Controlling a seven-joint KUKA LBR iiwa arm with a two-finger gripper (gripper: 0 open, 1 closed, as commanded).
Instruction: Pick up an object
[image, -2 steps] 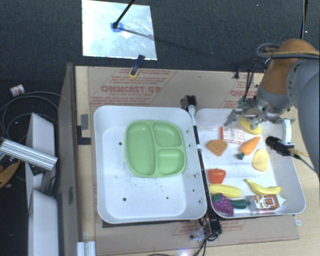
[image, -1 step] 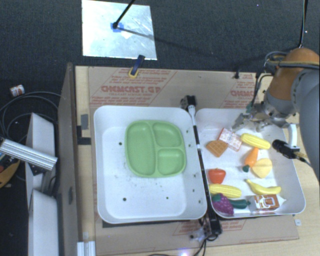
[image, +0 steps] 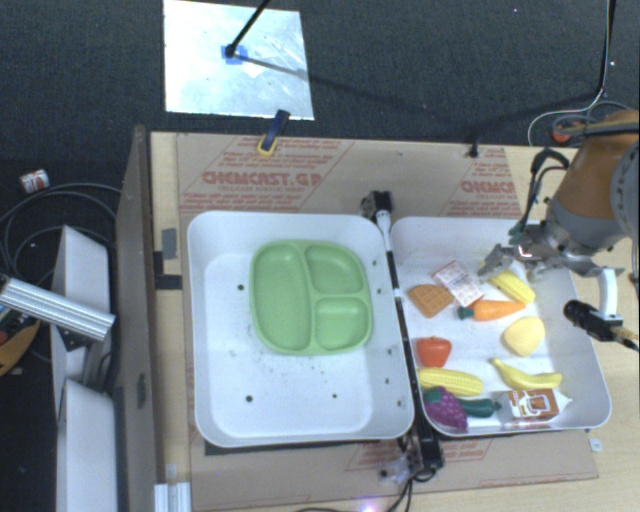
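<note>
While low over right bin (image: 597, 400) — end effector (image: 512, 257) | beside yellow toy (image: 512, 288)

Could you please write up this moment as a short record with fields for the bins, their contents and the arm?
left bin: holds a green divided plate
right bin: holds toy food
items in right bin: waffle, carrot, red pepper, corn cob, banana, lemon, purple grapes, small carton
arm: reaches in from the right
gripper: over the far part of the right bin, above a yellow piece
held object: none seen between the fingers
</note>
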